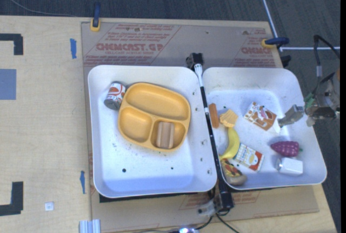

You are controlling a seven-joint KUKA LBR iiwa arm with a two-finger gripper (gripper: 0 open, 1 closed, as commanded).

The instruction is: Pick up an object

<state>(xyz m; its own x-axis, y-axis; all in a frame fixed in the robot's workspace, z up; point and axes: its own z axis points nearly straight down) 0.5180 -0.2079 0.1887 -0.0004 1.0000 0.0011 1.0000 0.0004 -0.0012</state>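
Note:
My gripper (294, 114) hangs over the right rim of the right bin (254, 81), reaching in from the right, with nothing seen in its grasp. Just left of it lies a small snack packet (260, 116). Below it sit a purple grape bunch (285, 147) and a white block (291, 166). A banana (232, 142), an orange stick (214, 115), a yellow waffle piece (229, 117), a juice-box packet (248, 157) and a brown-red item (233, 172) fill the bin's left half.
The left bin (151, 180) holds a yellow divided plate (154, 107) with a brown block (165, 134) in one compartment, and a crushed can (114, 95) beside it. A black clip (194, 60) sits between the bins. Cables run along the right.

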